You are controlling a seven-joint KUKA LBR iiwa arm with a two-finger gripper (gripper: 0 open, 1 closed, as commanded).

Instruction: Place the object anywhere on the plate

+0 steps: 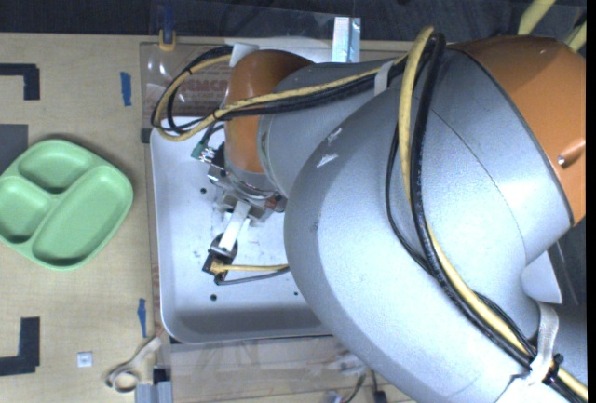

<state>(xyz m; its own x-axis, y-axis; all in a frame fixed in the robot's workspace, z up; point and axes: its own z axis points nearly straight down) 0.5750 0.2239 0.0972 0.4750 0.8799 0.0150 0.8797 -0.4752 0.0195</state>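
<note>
Reaching down into the white bin, the gripper sits low over the bin floor. I read that as a pick attempt, since the object must be lifted out before it can go anywhere. The bulky arm covers that spot, so I cannot tell whether the gripper is open, closed or holding something, nor where the object lies. The green plate rests on the bench just left of the bin, its compartments bare, so the placing looks not yet done.
</note>
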